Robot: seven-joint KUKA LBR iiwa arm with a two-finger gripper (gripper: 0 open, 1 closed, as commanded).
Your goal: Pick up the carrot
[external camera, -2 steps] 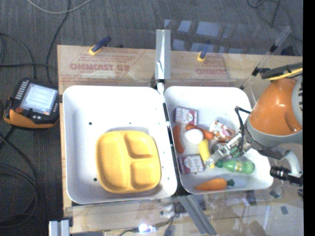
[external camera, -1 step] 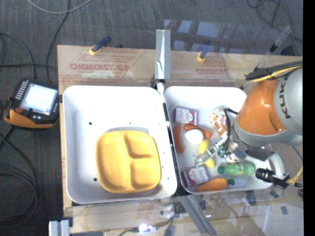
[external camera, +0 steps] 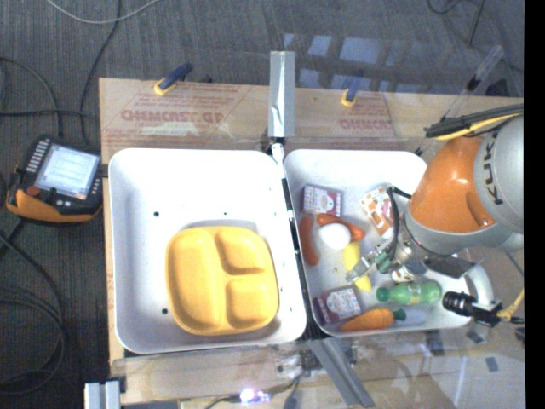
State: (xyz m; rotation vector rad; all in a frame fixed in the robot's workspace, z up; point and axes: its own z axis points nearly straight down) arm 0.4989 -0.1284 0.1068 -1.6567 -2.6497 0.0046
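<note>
The carrot (external camera: 368, 319), orange with a green stub at its right end, lies flat along the front wall of the right bin (external camera: 298, 177). My gripper (external camera: 378, 261) hangs over the middle of that bin, under the orange wrist band, roughly a hand's width behind the carrot. It is just above a yellow piece (external camera: 353, 259) and the green bottle (external camera: 409, 294). The carrot lies apart from the gripper, with the bottle between them.
Also in the right bin are two purple cartons (external camera: 322, 199) (external camera: 338, 302), a white egg (external camera: 335, 235), a red sausage (external camera: 308, 239) and a snack packet (external camera: 377, 207). The left bin (external camera: 136, 186) holds a yellow divided plate (external camera: 223, 278). A teach pendant (external camera: 55, 180) lies off the bench at the left.
</note>
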